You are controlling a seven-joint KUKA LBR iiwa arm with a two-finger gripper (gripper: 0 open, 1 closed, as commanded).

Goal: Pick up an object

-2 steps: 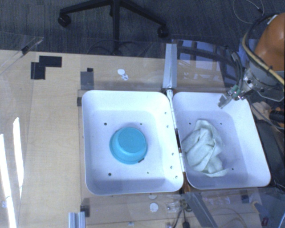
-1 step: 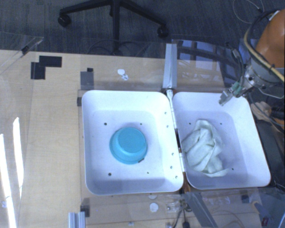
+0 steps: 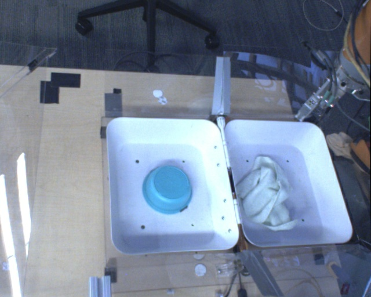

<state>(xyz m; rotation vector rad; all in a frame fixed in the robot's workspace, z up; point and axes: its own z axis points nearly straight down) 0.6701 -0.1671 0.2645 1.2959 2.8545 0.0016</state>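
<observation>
A blue bowl (image 3: pixel 168 188) sits upside down near the middle of the left bin (image 3: pixel 124 151). A crumpled white cloth (image 3: pixel 265 194) lies in the right bin (image 3: pixel 307 145), toward its left and front. My gripper (image 3: pixel 313 104) hangs above the far right corner of the right bin, well away from the cloth and far from the bowl. Nothing shows in it.
A grey metal bar (image 3: pixel 220 87) runs back from the seam between the bins. Black tape marks (image 3: pixel 57 86) lie on the wooden bench at the far left. A chair base (image 3: pixel 149 17) stands on the floor behind. Cables (image 3: pixel 324 58) trail at the upper right.
</observation>
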